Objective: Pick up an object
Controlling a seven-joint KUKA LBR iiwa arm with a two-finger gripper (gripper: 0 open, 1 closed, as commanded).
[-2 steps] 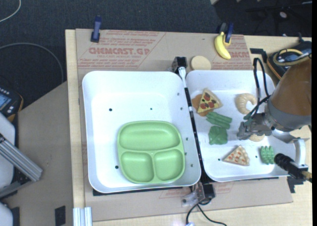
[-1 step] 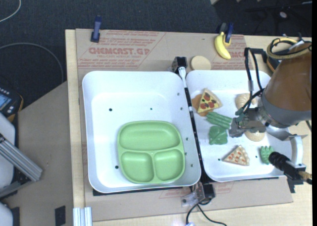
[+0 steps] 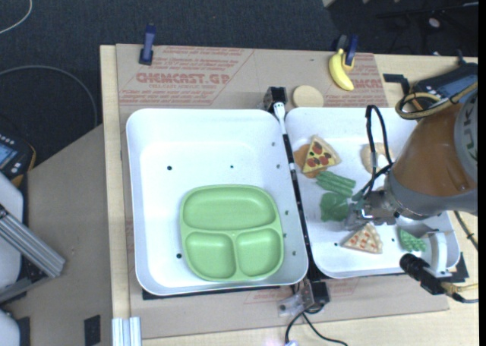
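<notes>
Camera view from above takes in a worktop [image 3: 190,71] of brown board printed with red lettering, carrying two shallow white bins side by side. In the left bin [image 3: 152,185] a light green divided plate [image 3: 230,231] lies toward the near side, with one long compartment on its far side and two smaller ones on its near side. The right bin [image 3: 326,261] holds a scatter of toy food. A pizza slice with red toppings [image 3: 317,156] lies near the bin's far left part. Just nearer than it sits a green leafy piece [image 3: 336,182], and a second green piece [image 3: 332,206] lies right beside that one, toward the near side. A paler triangular pizza slice [image 3: 363,240] rests close to the bin's near edge, and a small green item [image 3: 412,242] lies to its right, partly covered by the arm.

The grey arm reaches in from the right, with its orange band [image 3: 433,158] over the bin's right half. The gripper [image 3: 364,212] is low in the right bin, between the second green piece and the pale slice, and seems to touch both. Whether its fingers are parted or closed cannot be told from this angle.

On the bare board beyond the bins, a toy banana [image 3: 341,71] lies at the far right, and a round tan disc [image 3: 307,96] sits just near and left of it.
</notes>
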